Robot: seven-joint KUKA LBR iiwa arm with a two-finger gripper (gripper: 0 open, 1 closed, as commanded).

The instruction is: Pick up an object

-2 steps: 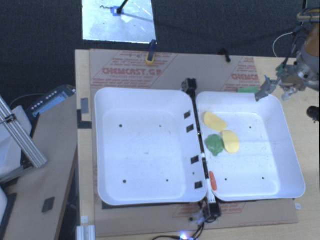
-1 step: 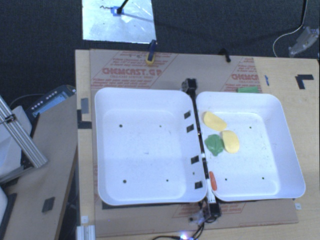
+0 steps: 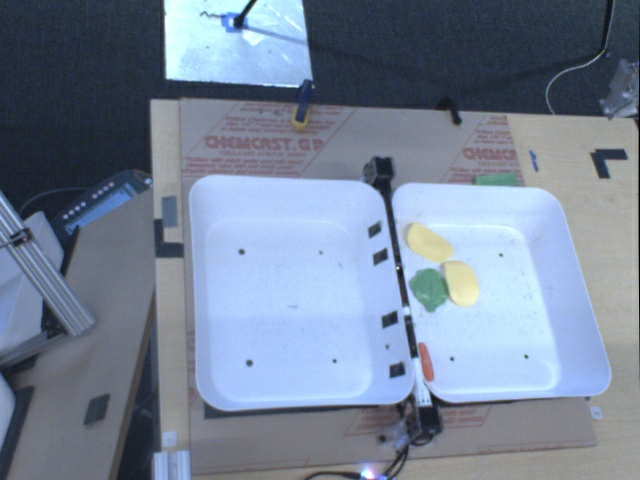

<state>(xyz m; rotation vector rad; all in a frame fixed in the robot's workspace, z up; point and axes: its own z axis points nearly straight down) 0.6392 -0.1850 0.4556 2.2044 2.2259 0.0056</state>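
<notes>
The right bin holds two yellow pieces, the lower touching a green piece; a small orange piece lies near its left wall. The left bin sits beside it on the desk.

At the upper right edge of the view, a small pale grey shape juts in, a thin white cable curving beside it. Whether it belongs to the arm cannot be told.
</notes>
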